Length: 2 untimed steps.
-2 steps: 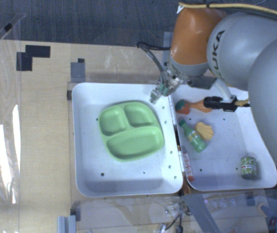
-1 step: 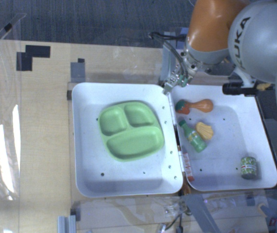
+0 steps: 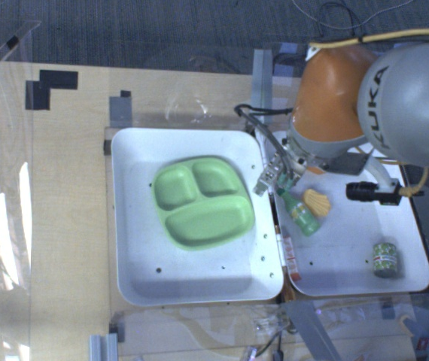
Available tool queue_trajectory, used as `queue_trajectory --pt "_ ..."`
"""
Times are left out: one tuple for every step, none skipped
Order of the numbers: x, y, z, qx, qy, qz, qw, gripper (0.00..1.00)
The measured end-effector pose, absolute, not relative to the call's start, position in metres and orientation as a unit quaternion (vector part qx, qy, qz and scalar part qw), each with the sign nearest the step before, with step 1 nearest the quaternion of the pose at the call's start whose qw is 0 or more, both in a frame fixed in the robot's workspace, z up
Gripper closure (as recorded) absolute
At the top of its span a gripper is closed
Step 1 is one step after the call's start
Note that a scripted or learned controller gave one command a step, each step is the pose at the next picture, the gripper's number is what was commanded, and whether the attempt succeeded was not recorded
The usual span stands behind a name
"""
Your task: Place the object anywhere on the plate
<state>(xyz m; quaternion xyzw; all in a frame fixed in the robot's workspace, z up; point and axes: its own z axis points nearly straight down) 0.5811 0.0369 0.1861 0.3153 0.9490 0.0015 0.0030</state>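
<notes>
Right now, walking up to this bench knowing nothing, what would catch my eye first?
Probably the bright green plate with three compartments, lying in the middle of the left white bin. Next comes the big grey arm with its orange band, reaching in from the right and ending near the edge where the two bins meet. In the right bin lie a small green bottle, a yellow piece beside it, and a small can near the front corner.

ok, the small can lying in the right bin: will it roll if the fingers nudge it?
Probably. The small can looks cylindrical, and if it lies on its side, as it seems to, a sideways nudge would roll it. It sits near the right bin corner, so the wall may stop it. Likely rigid, smooth-sided.
</notes>
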Motion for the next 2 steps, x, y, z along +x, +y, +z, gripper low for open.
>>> queue_trajectory --pt "0.569 -0.013 0.266 0.207 0.978 0.0016 0.007 1.00" --pt "0.647 0.044 0.242 0.082 0.997 0.0019 0.006 1.00"
